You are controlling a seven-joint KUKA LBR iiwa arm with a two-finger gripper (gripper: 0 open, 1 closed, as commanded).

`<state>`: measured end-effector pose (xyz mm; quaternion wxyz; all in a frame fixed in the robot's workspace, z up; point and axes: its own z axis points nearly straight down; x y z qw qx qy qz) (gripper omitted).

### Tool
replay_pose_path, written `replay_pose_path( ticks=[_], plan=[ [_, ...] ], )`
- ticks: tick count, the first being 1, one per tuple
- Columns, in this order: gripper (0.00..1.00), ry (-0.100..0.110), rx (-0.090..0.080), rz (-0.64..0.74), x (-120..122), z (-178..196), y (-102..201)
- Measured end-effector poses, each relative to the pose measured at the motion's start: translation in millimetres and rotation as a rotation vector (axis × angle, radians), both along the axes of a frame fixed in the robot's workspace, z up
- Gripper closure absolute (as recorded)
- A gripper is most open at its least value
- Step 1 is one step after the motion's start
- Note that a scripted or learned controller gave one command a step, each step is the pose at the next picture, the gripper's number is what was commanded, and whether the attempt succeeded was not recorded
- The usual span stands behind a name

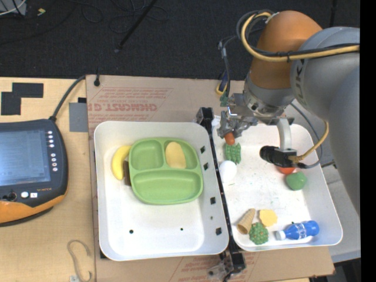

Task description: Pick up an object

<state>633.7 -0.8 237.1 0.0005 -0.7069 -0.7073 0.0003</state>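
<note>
My gripper (pixel 231 128) hangs low over the far left corner of the right bin (pixel 329 216). Directly under its tip sits a small red-orange piece (pixel 230 138), touching or joined to a knobbly green item (pixel 234 153) just in front of it. Whether the gripper grasps the red-orange piece is hidden by the wrist. A white egg (pixel 227 170) lies a little nearer along the bin's left wall.
The right bin also holds a green ball (pixel 295 181), a red item (pixel 286 170), a cone (pixel 247 219), a yellow piece (pixel 268 218), broccoli (pixel 258 234) and a blue bottle (pixel 299 231). The left bin (pixel 153 234) holds a green divided plate (pixel 165 184) and a banana (pixel 120 161).
</note>
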Motion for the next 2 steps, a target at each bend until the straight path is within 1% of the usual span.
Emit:
replay_pose_path(
  ticks=[1,2],
  plan=[
    [1.0,0.004,0.0,0.001,5.5,-18.2,5.3],
    [1.0,0.004,-0.001,-0.001,1.2,-19.8,4.6]
  ],
)
